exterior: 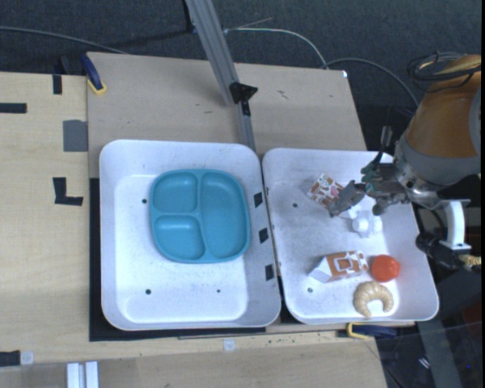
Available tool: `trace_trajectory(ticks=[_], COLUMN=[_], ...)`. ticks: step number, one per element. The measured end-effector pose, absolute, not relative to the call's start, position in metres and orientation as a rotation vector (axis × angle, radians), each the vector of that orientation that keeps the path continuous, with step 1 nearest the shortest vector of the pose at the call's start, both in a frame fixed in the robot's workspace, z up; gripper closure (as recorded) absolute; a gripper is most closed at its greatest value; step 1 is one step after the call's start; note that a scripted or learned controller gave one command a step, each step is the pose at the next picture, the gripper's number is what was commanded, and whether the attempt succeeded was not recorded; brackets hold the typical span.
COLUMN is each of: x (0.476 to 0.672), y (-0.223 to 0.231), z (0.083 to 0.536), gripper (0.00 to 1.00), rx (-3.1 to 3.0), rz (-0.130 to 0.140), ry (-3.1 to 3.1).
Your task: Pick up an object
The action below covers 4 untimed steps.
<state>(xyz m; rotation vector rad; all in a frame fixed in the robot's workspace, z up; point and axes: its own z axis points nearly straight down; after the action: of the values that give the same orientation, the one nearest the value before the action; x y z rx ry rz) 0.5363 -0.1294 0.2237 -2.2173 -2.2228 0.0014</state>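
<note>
1. The grey arm with the orange band (444, 128) reaches in over the right edge of the right white bin (295, 293), which sits on the pale wooden desk (32, 241).
2. Its tool (357, 198) hangs low in that bin's upper half; whether it is open or closed cannot be told.
3. A small red-and-white printed packet (325, 189) lies just beside the tool, toward the bin's centre.
4. Small white blocks (361, 224) lie just below the tool.
5. Near the bin's bottom right corner lie an orange-and-white carton (339, 267), a red ball (385, 267) and a tan croissant-shaped toy (373, 298).
6. The left white bin (121, 297) carries a blue divided plastic plate (200, 216).
</note>
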Motion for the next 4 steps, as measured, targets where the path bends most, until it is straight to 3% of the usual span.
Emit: trace_trajectory(ticks=[1, 3, 4], x=[0.536, 0.542, 0.542], y=[-0.129, -0.125, -0.125], z=[0.224, 0.105, 0.088], gripper=[0.0, 0.0, 0.0], rx=[-2.218, -2.215, -2.22], rz=[0.001, 0.008, 0.004], ry=[-2.223, -2.219, -2.222])
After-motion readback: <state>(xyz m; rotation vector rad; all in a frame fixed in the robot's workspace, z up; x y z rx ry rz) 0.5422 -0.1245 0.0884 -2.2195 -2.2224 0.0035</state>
